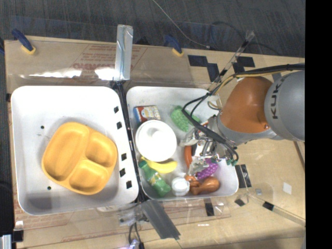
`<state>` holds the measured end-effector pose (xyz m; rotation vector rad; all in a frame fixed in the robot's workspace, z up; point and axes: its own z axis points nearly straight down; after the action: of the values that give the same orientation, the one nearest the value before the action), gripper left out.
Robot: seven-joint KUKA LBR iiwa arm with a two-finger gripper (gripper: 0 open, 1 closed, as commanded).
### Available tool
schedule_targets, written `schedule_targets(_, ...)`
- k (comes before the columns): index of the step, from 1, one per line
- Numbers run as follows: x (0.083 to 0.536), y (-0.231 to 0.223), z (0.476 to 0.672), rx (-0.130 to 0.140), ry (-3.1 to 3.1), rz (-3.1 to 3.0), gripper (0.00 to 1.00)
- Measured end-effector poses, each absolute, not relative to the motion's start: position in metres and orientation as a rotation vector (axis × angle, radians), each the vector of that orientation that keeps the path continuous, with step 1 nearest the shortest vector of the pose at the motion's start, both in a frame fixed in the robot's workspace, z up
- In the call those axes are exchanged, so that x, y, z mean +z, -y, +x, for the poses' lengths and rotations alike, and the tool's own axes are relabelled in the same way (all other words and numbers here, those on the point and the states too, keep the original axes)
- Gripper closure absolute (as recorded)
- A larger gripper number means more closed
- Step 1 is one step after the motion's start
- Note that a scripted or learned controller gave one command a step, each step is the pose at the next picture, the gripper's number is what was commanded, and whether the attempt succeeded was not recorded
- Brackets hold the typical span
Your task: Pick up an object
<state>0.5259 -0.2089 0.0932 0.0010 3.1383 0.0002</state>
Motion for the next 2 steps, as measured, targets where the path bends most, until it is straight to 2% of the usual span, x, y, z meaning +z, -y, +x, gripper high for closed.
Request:
schedule_targets(1,0.093,0.208,0.521,0.001,-3.139,-0.08,0.0)
schedule_targets(2,0.104,0.206,0.523,0.0,-3.135,-0.092,1.0)
